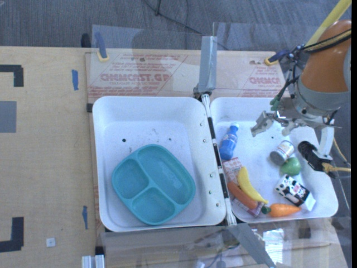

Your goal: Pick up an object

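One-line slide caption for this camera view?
Gripper hovers over right bin of toys; teal tray in left bin.

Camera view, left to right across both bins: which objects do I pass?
Teal three-compartment plastic plate → blue plastic bottle → yellow toy banana → silver metal can → black-and-white cow-patterned toy.

The arm (326, 60) reaches in from the right edge of the camera view, its broad orange band sitting up and to the right of the gripper (273, 121), with the grey wrist section just below that band. From the wrist the gripper extends down and to the left, its two pale metal fingers (261, 125) spread apart with a clear gap between them and nothing caught in that gap. Cables run along the arm above and to the right of the gripper, and a black fitting hangs off the wrist below and to its right.
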`<state>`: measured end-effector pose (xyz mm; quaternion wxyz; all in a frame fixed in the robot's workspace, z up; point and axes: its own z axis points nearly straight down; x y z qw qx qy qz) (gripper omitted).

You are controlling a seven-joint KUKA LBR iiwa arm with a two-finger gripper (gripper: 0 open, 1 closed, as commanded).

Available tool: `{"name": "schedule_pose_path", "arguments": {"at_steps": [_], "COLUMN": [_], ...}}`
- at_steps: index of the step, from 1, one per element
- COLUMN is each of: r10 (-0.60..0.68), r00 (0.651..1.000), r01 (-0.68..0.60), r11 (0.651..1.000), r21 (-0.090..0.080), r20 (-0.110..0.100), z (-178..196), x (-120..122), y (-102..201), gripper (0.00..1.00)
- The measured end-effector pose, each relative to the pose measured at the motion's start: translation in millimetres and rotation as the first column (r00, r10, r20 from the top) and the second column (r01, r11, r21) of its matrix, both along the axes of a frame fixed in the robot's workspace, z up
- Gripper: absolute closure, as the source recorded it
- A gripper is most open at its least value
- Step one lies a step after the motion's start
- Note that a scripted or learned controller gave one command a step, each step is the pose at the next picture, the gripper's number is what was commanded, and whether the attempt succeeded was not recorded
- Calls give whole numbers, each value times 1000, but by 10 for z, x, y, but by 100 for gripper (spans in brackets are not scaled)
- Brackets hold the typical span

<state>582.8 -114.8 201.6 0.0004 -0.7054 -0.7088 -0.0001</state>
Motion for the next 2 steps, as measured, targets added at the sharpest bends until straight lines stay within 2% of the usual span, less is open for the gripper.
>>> {"name": "schedule_pose_path", "arguments": {"at_steps": [1,2], "r10": [119,96], "r00": [993,995], "r01": [-119,-96], "r11": [993,995], "r21": [-3,-2], "r20": [9,3], "z": [-1136,-365], "x": [-149,-232], "y": [-646,-426], "gripper": [0,0]}}
